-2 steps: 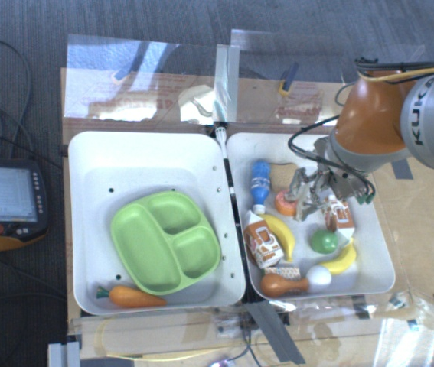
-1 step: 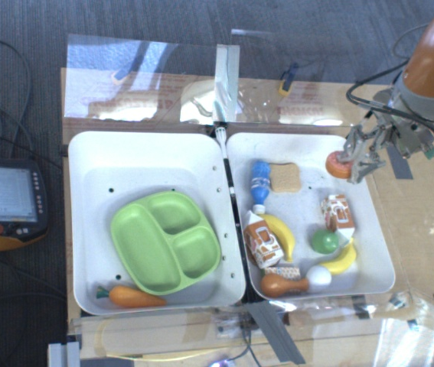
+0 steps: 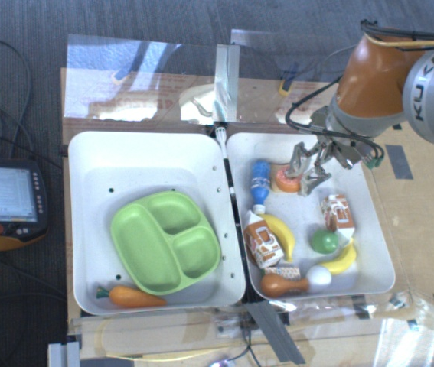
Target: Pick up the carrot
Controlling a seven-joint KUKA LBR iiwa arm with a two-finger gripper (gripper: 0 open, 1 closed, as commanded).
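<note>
The carrot (image 3: 130,297), orange with a small green top, lies along the front wall of the left bin (image 3: 94,159), just below the green divided plate (image 3: 165,241). My gripper (image 3: 308,171) hangs in the back part of the right bin (image 3: 373,228), far to the right of the carrot. It is open with nothing between its fingers. It sits beside an orange ring-shaped toy (image 3: 285,180).
The right bin holds a blue bottle (image 3: 259,176), two small cartons (image 3: 262,245) (image 3: 338,212), two bananas (image 3: 280,234) (image 3: 343,258), a green ball (image 3: 324,241), a white egg (image 3: 320,276) and a brown drumstick (image 3: 281,284). A pendant (image 3: 6,197) lies left of the bins.
</note>
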